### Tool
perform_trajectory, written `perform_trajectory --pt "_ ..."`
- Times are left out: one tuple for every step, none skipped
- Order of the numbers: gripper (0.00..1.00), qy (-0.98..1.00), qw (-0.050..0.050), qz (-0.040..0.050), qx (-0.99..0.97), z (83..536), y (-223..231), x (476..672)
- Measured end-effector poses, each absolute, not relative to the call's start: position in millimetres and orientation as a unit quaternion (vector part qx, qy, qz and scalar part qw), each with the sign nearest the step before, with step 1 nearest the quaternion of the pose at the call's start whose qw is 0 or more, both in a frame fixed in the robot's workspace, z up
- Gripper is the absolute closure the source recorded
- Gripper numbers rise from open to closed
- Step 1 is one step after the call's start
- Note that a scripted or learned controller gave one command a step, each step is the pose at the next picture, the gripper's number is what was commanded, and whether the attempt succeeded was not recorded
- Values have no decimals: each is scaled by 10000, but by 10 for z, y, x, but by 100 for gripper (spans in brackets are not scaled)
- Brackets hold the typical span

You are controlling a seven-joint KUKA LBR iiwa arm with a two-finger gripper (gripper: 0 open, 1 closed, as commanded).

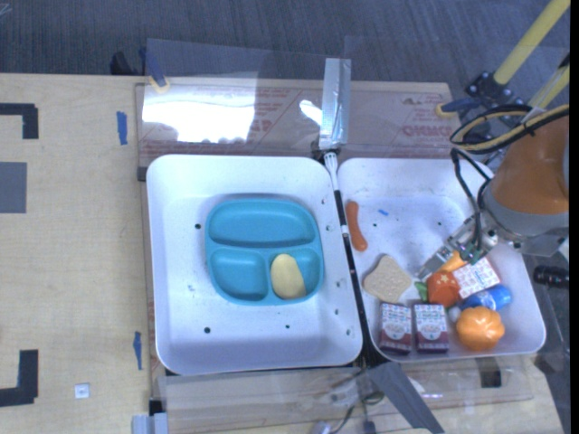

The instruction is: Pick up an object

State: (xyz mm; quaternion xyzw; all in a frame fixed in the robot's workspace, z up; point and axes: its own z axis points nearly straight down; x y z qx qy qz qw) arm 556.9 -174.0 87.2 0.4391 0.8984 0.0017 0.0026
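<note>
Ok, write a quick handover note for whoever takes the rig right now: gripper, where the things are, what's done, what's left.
Gripper: low in the right bin, among the pile by the tomato; finger state can't be read, nothing seen held.
Right bin: sausage by the divider, cracker, two cartons at the front, orange, blue item.
Left bin: blue tray with a yellow item in its lower right compartment.
Done: arm is down at the pile.
Left: grip one object and lift it.
</note>
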Motion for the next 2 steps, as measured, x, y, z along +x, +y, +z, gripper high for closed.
perform_trajectory --pt "0 8874 30 6 4609 862 -2056 6083" --pt "0 8548 18 14 5189 866 -2020 5645"
